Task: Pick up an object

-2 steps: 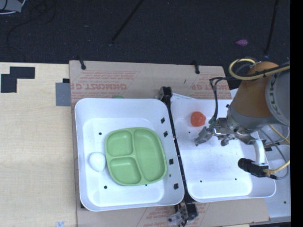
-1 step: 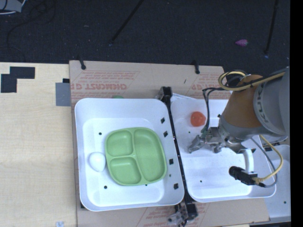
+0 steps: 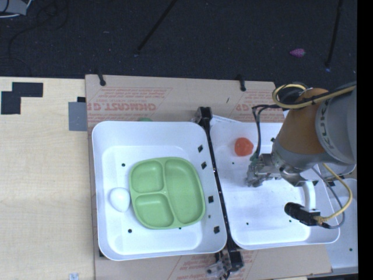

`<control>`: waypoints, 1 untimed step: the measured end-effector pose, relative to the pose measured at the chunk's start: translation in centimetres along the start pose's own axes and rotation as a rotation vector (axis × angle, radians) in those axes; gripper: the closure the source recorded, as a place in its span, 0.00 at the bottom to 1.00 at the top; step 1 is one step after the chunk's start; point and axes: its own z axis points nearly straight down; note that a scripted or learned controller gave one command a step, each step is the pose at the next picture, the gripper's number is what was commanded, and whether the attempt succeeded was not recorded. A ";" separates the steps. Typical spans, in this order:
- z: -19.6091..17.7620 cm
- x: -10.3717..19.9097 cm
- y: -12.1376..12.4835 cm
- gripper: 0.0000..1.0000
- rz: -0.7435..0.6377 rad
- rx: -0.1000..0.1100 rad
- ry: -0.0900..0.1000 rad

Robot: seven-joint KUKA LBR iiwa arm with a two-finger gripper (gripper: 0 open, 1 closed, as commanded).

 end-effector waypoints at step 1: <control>-4.2 -0.1 -0.1 1.00 0.000 -0.007 -0.002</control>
